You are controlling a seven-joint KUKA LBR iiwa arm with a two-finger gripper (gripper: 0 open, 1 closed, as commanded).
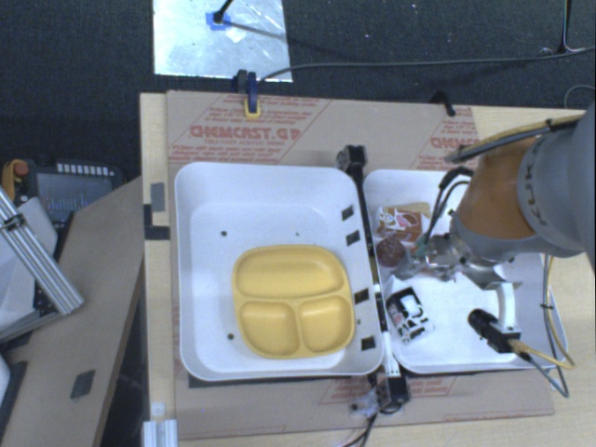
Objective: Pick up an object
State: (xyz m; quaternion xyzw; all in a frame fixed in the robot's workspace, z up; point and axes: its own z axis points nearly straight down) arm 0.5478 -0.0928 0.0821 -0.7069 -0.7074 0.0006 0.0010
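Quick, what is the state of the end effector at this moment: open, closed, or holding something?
End effector: cannot be told; it sits low in the right bin, beside a dark round object.

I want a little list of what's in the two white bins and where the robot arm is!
left bin: shallow white plastic bin holding a yellow plastic tray with three compartments, lying flat
right bin: shallow white plastic bin with small things
right bin items: red-and-white printed packet; dark round object; small black-and-white object
arm: grey with an orange band, reaching in over the right bin
end effector: beside the dark round object; grip cannot be told
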